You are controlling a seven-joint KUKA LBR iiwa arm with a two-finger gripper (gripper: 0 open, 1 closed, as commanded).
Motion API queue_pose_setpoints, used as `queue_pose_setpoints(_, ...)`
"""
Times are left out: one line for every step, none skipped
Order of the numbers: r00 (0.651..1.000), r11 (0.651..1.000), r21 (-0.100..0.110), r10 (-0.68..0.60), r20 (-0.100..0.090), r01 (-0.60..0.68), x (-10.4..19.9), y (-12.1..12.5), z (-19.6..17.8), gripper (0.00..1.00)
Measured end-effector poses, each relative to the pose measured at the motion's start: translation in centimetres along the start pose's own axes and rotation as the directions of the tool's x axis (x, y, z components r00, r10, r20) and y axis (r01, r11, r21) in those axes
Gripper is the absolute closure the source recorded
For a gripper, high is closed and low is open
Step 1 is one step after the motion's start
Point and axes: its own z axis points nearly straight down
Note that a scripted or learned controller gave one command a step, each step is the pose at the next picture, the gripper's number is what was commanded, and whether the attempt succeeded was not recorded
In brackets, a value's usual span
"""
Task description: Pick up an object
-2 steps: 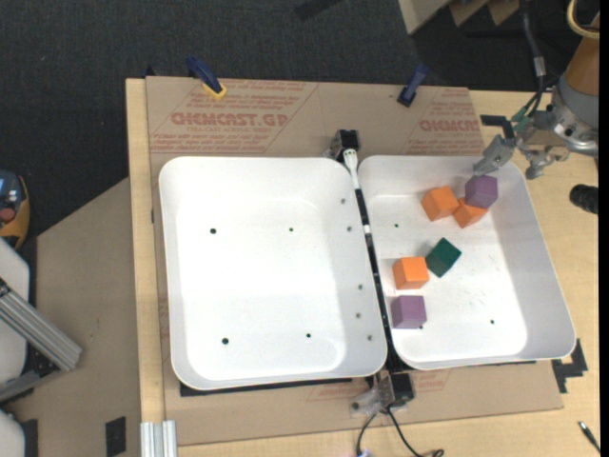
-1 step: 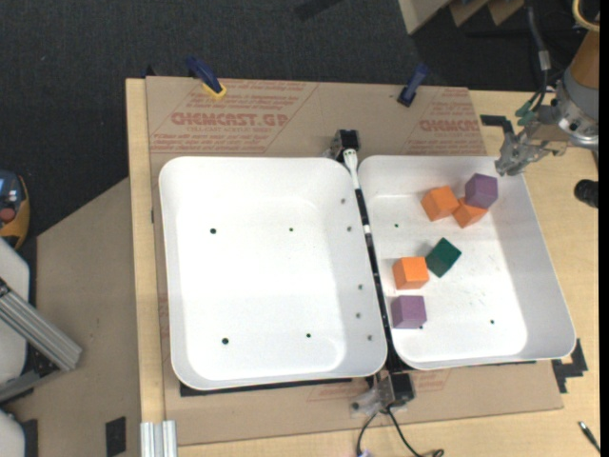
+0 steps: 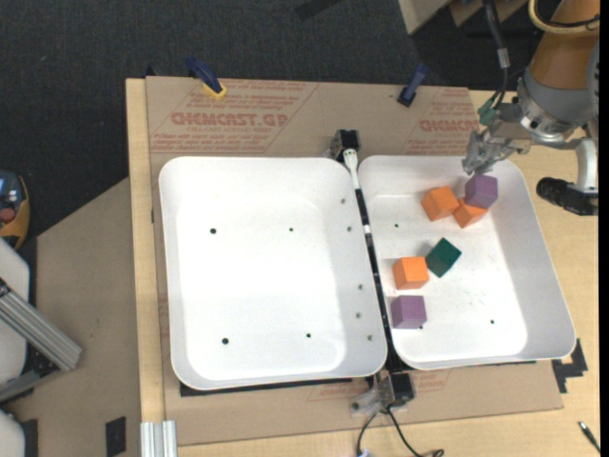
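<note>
Seen from above, the end effector (image 3: 481,165) hangs over the right bin's (image 3: 542,255) far corner, its opening impossible to judge, directly above a purple cube (image 3: 481,191) that touches two orange blocks (image 3: 452,208) beside it.

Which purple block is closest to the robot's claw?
The purple block at the far end of the right bin, just under the gripper, beside an orange block. The other purple block lies at the near end, below a different orange block.
</note>
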Motion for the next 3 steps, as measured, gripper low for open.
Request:
queue_pose_setpoints(1.0,1.0,-0.004,0.003,0.004,-0.003,-0.4,0.0,-1.2,1.0)
queue_pose_setpoints(1.0,1.0,-0.007,0.002,0.007,-0.002,-0.4,0.1,-2.3,1.0)
queue_pose_setpoints(1.0,1.0,0.004,-0.004,-0.004,0.004,10.0,-2.2,0.7,1.0)
